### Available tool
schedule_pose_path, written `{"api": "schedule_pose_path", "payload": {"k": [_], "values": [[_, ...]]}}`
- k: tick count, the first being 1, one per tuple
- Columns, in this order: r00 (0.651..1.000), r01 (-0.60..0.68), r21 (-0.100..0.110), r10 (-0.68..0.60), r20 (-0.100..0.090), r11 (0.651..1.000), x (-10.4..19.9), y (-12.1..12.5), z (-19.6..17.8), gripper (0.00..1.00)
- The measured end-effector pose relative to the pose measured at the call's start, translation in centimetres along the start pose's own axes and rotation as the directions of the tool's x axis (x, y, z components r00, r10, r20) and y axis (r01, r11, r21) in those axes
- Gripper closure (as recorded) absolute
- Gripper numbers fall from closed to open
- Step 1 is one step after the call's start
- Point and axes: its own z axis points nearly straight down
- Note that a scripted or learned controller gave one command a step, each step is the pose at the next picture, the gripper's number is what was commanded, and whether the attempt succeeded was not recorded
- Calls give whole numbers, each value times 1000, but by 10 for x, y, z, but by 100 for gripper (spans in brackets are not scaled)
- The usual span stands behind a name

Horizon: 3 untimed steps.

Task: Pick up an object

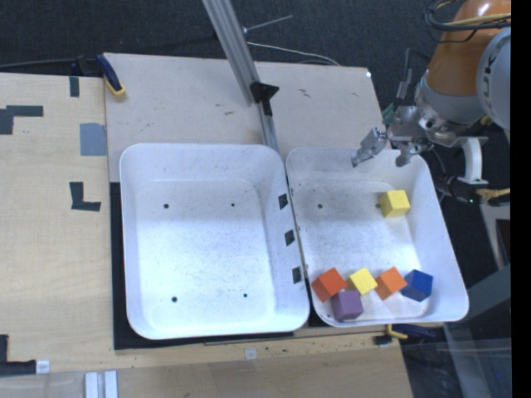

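Note:
My gripper (383, 152) hangs above the far edge of the right bin (440, 222), open, with nothing between its fingers. A yellow cube (394, 202) lies alone in that bin, a short way below and right of the fingertips. Along the bin's near wall sits a cluster: an orange cube (328, 283), a yellow cube (362, 280), a purple cube (347, 304), a second orange cube (390, 283) and a blue cube (417, 284).
The left bin (137, 222) stands beside the right one. A slanted metal post (236, 48) rises from the seam between the bins at the far side. Tape marks and a yellow-handled clamp (110, 75) lie on the bench at left.

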Motion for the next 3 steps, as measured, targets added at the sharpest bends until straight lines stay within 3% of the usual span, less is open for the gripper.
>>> {"api": "schedule_pose_path", "payload": {"k": [1,2,3], "values": [[1000,-1,9,1,-2,1000,-62,-45,105,0],[1000,5,-7,-5,0,1000,-62,-28,-16,0],[1000,2,8,-2,-5,1000,-62,-103,141,0]]}}
